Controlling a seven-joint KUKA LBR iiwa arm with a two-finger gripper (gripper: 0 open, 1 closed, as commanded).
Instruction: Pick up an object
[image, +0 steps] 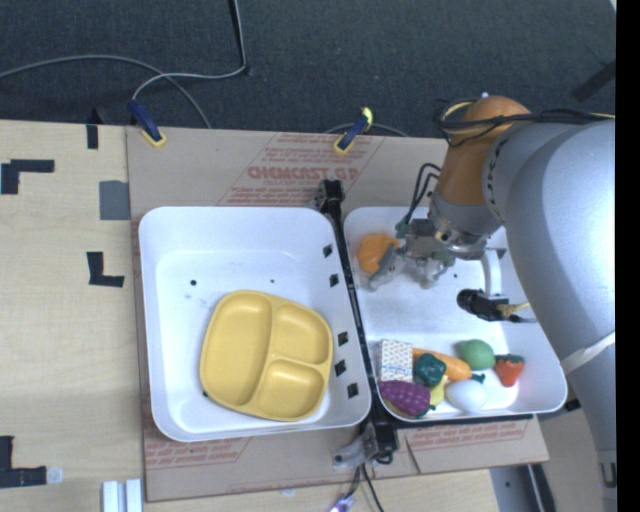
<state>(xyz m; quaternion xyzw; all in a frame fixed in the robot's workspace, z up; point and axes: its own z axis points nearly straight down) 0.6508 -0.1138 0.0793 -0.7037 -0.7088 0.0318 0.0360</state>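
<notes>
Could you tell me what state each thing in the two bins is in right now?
gripper: low in the right bin, beside the orange object
orange object: lying at the bin's upper left, not lifted
yellow tray: flat in the left bin, compartments up
toy food pile: heaped along the right bin's near edge

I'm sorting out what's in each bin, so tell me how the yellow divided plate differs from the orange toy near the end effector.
The yellow divided plate is far larger than the orange toy. The plate is flat, with three compartments; the toy is a rounded lump. The plate lies by itself in the left bin; the toy sits at the upper left of the right bin, right beside the end effector. Both rest on a bin floor.
</notes>
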